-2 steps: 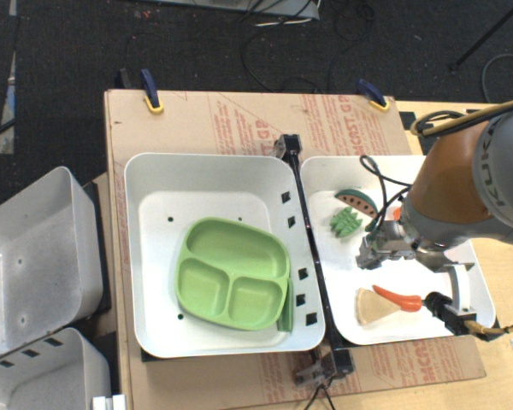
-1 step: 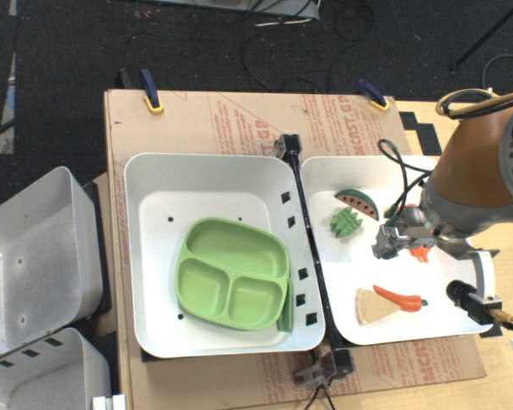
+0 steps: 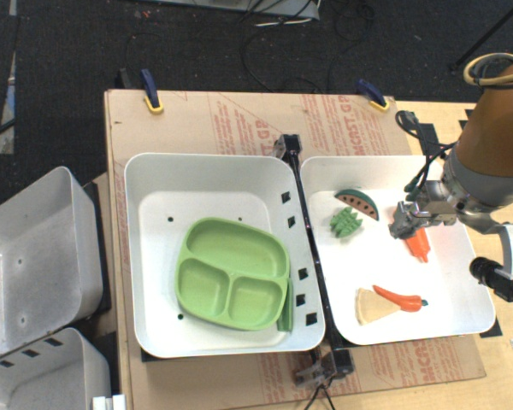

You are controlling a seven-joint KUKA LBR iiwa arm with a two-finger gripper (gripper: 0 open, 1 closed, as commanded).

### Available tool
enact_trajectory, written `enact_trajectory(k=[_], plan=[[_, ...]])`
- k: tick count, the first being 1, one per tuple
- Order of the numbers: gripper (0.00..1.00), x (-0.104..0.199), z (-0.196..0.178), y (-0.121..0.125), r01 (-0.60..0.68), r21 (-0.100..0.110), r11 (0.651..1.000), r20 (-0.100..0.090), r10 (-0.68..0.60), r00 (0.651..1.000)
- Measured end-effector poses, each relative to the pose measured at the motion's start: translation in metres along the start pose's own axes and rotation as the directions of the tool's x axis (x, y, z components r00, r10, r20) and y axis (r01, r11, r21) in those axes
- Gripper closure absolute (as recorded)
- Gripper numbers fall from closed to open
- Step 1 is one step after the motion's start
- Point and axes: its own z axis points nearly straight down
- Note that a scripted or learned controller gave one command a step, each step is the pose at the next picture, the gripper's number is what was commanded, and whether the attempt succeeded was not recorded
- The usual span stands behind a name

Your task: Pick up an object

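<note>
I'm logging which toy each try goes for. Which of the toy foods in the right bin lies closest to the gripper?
The orange carrot-shaped toy, directly beneath the gripper. The green leafy toy, the watermelon slice and the red chilli on the tan wedge lie farther off.

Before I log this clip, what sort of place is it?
Likely a robotics lab bench: a plywood board clamped down, two white bins with toy food and a green divided tray, cables across the dark floor.
</note>
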Motion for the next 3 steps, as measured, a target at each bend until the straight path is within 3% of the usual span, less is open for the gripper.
enact_trajectory(k=[3], plan=[[1.00, 0.161, -0.004, 0.064, 0.005, 0.004, 1.000, -0.003, -0.005, 1.000]])
